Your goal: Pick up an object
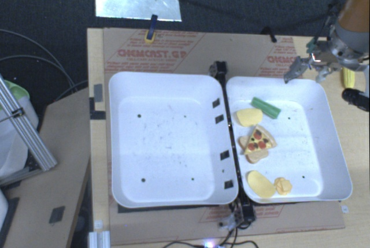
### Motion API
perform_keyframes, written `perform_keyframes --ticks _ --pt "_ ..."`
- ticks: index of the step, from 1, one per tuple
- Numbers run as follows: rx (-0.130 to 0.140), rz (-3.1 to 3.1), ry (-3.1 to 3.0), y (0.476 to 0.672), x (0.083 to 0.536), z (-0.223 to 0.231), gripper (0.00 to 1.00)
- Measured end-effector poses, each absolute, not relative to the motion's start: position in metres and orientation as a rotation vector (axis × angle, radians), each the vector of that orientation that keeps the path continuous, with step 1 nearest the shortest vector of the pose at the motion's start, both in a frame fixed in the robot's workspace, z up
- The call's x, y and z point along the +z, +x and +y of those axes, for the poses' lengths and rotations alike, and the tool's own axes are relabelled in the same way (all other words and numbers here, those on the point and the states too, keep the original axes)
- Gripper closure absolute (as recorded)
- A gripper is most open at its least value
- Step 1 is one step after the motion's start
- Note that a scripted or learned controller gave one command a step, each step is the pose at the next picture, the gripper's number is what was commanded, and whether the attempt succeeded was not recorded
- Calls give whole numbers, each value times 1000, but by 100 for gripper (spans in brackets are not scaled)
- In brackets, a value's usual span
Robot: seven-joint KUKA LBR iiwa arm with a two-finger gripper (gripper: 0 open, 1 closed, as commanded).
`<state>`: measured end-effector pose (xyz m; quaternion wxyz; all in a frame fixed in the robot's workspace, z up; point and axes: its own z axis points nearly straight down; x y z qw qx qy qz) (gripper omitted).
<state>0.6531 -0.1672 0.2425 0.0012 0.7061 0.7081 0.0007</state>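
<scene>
The gripper (303, 69) hung above the far edge of the right bin (332, 143), near its far right corner, at the end of the grey arm (352, 21) with its orange band. Its fingers (293, 71) stood spread open, and nothing lay between them.

All the objects sat in the left half of that bin, so every candidate lay nearward and to the left of the fingers. Closest was the green stick (265, 107), whose long axis ran slantwise from far left to near right. Just beside it, nearward, lay a pale yellow oval piece (249, 117), and below that a toy pizza slice (258, 143) that seemed to rest on a tan piece. Nearest the camera sat a yellow oval piece (261, 184) with a small orange lump (282, 185) just beside it.

The left bin (167, 140) held no objects. A pick would likely call for a move left and nearward, then a descent, with the fingers closing across the green stick's short side.
</scene>
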Motion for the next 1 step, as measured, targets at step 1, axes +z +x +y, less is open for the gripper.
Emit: perform_keyframes --ticks 1 --pt "-1 2227 2222 613 80 -131 0"
